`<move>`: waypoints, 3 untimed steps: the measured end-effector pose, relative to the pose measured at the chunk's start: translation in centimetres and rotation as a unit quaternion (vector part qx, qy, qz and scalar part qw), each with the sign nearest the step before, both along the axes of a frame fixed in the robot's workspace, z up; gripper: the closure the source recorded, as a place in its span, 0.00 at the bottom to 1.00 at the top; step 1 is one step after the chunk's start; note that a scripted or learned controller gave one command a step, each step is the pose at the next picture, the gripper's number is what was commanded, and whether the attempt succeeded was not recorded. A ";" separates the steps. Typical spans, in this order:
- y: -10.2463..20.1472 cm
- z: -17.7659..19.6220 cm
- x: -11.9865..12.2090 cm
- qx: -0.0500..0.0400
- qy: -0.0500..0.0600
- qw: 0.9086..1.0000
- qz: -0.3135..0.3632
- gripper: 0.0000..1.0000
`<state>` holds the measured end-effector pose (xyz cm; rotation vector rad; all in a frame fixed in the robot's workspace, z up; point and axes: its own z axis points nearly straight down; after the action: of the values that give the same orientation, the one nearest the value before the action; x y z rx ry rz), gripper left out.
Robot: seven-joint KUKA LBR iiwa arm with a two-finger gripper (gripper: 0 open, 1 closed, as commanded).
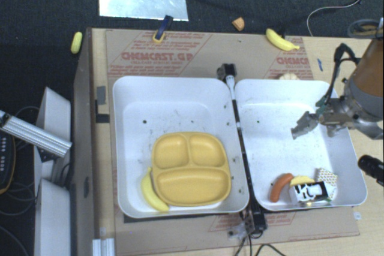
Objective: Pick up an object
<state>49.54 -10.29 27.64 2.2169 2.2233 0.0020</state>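
Camera view, from above at a slant: the gripper hangs over the right bin, near its far right part, at the end of the grey arm reaching in from the right. Its fingers point left and are spread a little apart, with nothing between them. Below the gripper, in the near corner of that bin, lie a sausage, a small yellow piece just beside it, and a black-and-white box touching both. Well to the left of the gripper, in the left bin, sits a yellow tray with a banana tucked against its left edge. Beyond the gripper, on the bench, another banana lies past the bins.
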 end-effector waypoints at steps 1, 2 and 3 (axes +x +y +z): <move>0.0 1.1 0.1 0.000 -0.002 1.000 0.001 1.00; 7.0 2.1 0.5 0.001 -0.001 1.000 0.000 1.00; 8.4 -5.1 5.0 0.000 0.001 1.000 0.000 1.00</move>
<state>54.54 -1.85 22.59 2.2188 2.2248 -0.0004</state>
